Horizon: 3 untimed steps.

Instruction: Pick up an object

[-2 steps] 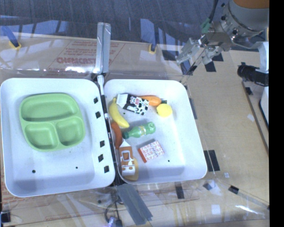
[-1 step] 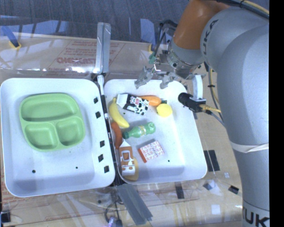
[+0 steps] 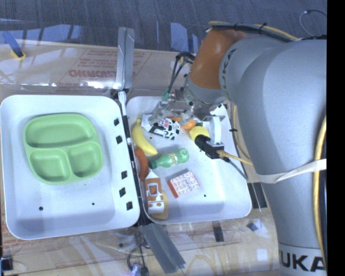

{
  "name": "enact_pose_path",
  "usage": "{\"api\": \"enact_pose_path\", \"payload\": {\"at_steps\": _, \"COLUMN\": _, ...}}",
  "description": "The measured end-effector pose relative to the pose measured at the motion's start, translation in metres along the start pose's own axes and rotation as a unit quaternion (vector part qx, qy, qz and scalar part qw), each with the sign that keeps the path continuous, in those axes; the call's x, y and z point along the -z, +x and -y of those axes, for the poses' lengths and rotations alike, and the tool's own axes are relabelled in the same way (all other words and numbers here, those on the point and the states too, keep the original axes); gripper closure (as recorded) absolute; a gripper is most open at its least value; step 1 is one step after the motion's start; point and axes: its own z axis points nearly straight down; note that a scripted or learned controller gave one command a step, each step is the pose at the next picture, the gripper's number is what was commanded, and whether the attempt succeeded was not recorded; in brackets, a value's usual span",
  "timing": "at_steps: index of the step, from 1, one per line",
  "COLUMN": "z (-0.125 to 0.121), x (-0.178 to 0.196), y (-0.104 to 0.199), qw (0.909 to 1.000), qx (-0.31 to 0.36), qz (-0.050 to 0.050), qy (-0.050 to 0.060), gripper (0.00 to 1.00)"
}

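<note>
Gripper [image 3: 171,109] dropped into right bin [image 3: 230,203] clutter near banana [image 3: 144,140], seeking pick; finger state hidden, cannot tell.

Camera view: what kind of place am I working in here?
Probably a robotics lab's bin-picking test bench. A KUKA arm reaches over two white bins: one holds a green divided tray, the other toy items such as a banana and a green bottle.

The divided tray [image 3: 62,146] lies in the left bin [image 3: 11,211]. In the right bin [image 3: 230,203], the bottle [image 3: 169,158] lies mid-bin: banana [image 3: 142,140] to its left, small box [image 3: 183,183] before it, and behind it what seems a spotted toy [image 3: 170,127].
</note>
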Motion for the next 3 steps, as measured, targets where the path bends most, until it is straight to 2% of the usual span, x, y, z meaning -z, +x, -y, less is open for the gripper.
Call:
{"api": "enact_pose_path", "payload": {"at_steps": 1, "z": 0.004, "x": -0.011, "y": -0.006, "qw": 0.9999, "qx": -0.001, "qz": -0.003, "qy": -0.013, "gripper": 0.00}}
{"api": "enact_pose_path", "payload": {"at_steps": 2, "z": 0.013, "x": -0.010, "y": 0.003, "qw": 0.9998, "qx": 0.001, "qz": 0.004, "qy": -0.020, "gripper": 0.00}}
{"api": "enact_pose_path", "payload": {"at_steps": 3, "z": 0.012, "x": 0.002, "y": 0.007, "qw": 0.9998, "qx": 0.003, "qz": 0.001, "qy": -0.020, "gripper": 1.00}}
